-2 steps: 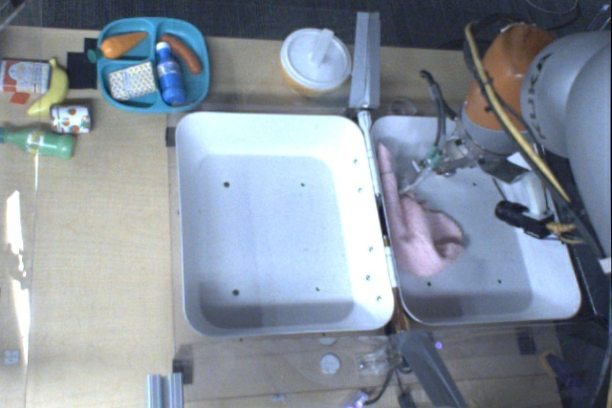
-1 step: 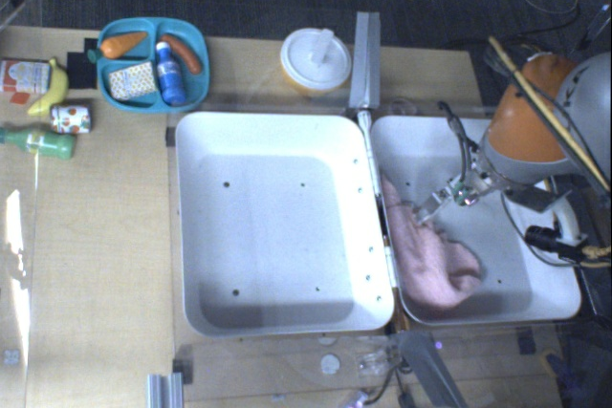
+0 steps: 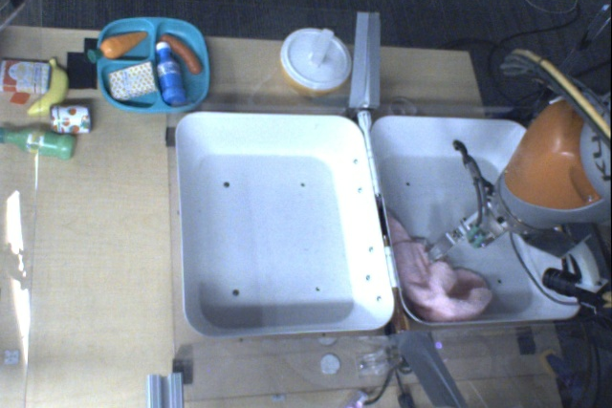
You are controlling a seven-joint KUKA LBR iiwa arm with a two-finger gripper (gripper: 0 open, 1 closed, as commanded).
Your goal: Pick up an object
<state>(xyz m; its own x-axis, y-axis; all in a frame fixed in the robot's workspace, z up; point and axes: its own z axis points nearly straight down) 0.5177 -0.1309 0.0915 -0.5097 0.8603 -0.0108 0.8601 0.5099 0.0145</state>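
Pink cloth [image 3: 440, 284] is seen bunched in the lower-left corner of the right bin [image 3: 421, 148], lower right of frame. Gripper [image 3: 448, 246] is positioned just above the cloth's upper edge, at or very near it. Whether the fingers are open or closed cannot be told; nothing is seen held between them. Left bin [image 3: 273, 225] sits alongside on the table [image 3: 96, 234].

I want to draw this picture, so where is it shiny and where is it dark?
In the camera view, a bright glare streak lies on the bench at the left edge; the left bin has a soft grey shadow along its near wall; the arm casts a dim shadow in the right bin beside the pink cloth; the claw looks small and slightly blurred.
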